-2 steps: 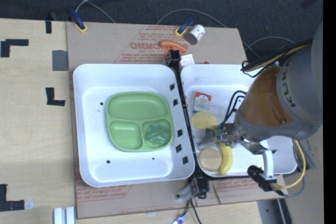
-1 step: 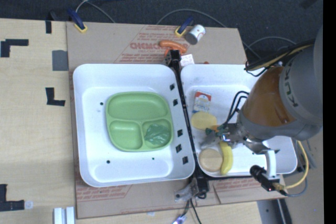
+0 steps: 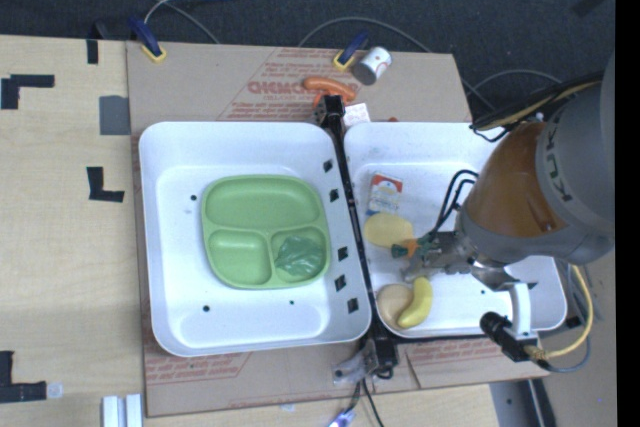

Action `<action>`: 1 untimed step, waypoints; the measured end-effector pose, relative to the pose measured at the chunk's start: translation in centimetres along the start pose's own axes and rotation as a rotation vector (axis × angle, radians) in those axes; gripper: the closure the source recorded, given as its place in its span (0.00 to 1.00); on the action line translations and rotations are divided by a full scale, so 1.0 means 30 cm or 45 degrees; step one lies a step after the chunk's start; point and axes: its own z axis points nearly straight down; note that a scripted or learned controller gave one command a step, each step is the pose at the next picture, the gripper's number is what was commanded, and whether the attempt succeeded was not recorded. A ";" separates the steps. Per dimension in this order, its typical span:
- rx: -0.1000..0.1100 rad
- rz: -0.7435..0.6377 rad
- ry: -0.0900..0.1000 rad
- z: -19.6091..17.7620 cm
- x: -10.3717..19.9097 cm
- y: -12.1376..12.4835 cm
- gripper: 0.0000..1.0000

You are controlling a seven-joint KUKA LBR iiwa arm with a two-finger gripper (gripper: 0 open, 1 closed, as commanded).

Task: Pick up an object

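Observation:
The right bin holds a small white packet with a red mark, a pale yellow round piece, a tan round piece and a yellow banana. My gripper reaches in from the right, low over the bin, just right of the pale yellow piece and above the banana. Its tips are small and dark against the objects. The grey arm with its orange band covers the right part of this bin.
The left bin carries a green divided plate with a crumpled green thing in its lower right compartment. Clamps and a silver cylinder sit on the cardboard behind the bins. Cables run along the far edge.

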 end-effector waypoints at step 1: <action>0.007 0.000 0.001 -0.469 0.155 -0.002 1.00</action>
